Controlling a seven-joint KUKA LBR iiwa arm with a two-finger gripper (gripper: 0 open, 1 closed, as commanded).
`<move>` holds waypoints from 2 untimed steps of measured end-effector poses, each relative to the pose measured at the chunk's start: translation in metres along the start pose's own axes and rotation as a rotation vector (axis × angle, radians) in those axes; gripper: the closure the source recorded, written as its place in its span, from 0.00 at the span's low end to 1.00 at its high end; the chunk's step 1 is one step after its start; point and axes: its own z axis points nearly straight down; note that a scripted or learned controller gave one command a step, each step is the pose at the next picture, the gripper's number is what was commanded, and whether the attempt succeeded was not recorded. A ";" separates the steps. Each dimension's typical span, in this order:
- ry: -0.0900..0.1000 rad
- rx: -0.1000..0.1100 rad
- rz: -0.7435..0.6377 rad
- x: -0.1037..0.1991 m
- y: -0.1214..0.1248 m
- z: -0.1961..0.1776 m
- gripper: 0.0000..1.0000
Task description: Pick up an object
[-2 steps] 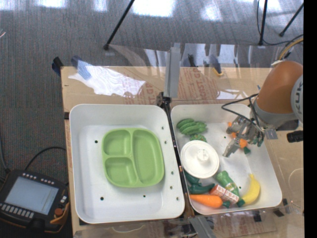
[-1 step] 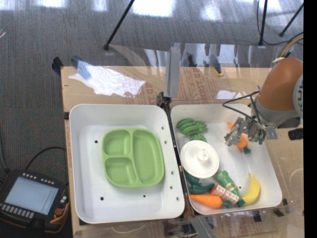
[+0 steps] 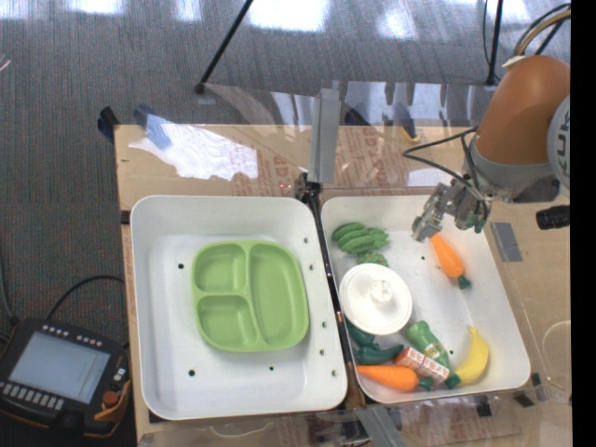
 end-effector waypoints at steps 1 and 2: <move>0.018 0.004 -0.168 0.057 -0.067 0.078 1.00; 0.012 0.003 -0.168 0.055 -0.066 0.076 0.00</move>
